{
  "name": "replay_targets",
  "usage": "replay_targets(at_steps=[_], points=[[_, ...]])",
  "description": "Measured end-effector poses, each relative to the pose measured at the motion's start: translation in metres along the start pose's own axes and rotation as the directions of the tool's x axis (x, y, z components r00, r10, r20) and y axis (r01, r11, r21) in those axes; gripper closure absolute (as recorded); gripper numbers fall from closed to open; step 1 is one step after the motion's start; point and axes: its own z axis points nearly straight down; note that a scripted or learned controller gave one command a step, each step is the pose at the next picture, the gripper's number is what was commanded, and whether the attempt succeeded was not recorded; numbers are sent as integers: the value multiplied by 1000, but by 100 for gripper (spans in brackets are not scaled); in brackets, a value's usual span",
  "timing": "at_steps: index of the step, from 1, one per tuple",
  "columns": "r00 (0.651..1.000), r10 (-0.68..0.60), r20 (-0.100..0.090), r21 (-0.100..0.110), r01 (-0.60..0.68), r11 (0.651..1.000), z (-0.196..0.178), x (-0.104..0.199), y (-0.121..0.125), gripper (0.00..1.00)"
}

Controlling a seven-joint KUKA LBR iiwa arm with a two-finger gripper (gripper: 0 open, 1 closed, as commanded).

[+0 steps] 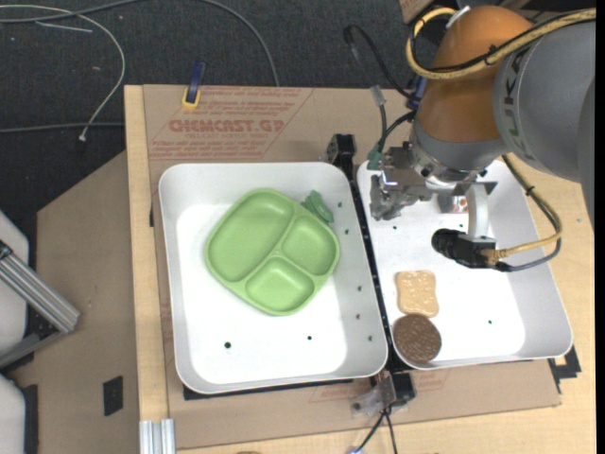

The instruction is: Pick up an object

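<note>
My gripper point(386, 200) hangs over the far left corner of the right bin point(529, 320), close to the wall between the two bins. A tan square cracker point(417, 292) lies near the front left of that bin. A round brown cookie point(417, 338) sits just in front of the cracker, touching it. Both lie well in front of the gripper. In the left bin point(189, 206) rests a green divided plate point(272, 251), and a small dark green piece point(319, 206) sits at the plate's far right edge.
The grey arm with its orange band point(482, 55) covers the back of the right bin. A black fitting with a yellow cable point(465, 248) hangs over the middle of that bin. Cardboard point(227, 116) lies under both bins, with loose cables behind.
</note>
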Motion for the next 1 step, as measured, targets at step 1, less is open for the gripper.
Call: replay_targets(at_steps=[1], points=[[1000, -2, -1, -1, 2, 1000, 2, 52, -10, 100]])
